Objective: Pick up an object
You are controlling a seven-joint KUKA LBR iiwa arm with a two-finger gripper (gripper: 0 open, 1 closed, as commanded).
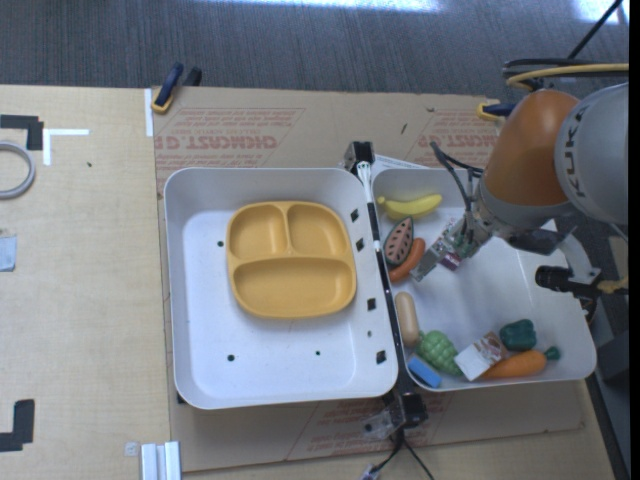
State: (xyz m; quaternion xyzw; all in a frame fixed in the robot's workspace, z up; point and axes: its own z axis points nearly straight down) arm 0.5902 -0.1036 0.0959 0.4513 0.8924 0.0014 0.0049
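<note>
The right bin (500,288) holds several toy foods. A yellow banana (410,205) lies at its far left, with a brown seeded slice (399,237) and an orange-red piece (405,262) just below it. My gripper (432,261) hangs low over the bin's left part, right beside the orange-red piece. Nothing shows held in it. A tan sausage (406,318), a green broccoli (437,350) and a blue piece (424,372) lie along the near left. A carrot (515,365), a green pepper (517,334) and a small white-and-red pack (487,349) sit at the near right.
The left bin (200,348) bears a yellow divided plate (292,258). The divider wall (378,268) between the bins runs just left of the gripper. The grey arm with its orange band (530,148) covers the right bin's far right corner. A black cable (560,278) crosses its right side.
</note>
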